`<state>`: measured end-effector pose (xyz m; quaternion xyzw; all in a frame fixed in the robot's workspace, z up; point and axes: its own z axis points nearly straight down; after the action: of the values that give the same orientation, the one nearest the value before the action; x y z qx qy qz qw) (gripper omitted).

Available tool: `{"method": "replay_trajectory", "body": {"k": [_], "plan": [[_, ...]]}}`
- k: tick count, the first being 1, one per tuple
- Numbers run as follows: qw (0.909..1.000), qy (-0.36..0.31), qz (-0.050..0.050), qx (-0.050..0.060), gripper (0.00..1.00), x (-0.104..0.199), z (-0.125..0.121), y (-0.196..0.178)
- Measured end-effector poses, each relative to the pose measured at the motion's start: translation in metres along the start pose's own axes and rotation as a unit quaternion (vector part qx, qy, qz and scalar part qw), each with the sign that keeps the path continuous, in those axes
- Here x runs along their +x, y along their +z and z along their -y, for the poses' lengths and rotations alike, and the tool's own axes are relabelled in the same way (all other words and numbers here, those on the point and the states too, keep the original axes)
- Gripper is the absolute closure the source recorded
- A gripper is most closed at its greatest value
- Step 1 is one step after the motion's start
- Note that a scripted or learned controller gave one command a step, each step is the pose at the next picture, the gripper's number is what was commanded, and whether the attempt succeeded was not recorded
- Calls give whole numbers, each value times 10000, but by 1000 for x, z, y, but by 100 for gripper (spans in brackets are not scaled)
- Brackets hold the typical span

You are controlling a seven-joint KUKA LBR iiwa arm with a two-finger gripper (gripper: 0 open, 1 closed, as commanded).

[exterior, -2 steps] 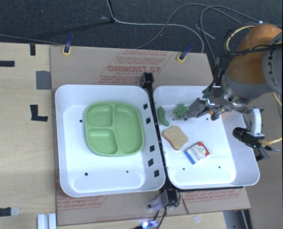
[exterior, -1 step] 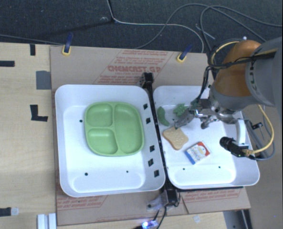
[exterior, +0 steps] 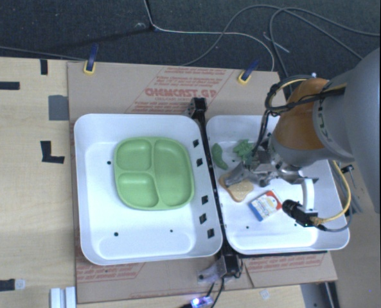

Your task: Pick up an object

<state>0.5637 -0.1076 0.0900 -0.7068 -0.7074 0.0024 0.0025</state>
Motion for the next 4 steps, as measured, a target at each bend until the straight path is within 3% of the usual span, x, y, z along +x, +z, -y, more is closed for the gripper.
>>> {"method": "replay_trajectory", "body": {"k": [1, 2, 4], "plan": [[10000, 1, 0, -36, 0, 0, -1, 3], [10000, -4, -1, -66, 100, 1, -3, -9], [10000, 0, 7, -55, 100, -3, -17, -103]]}}
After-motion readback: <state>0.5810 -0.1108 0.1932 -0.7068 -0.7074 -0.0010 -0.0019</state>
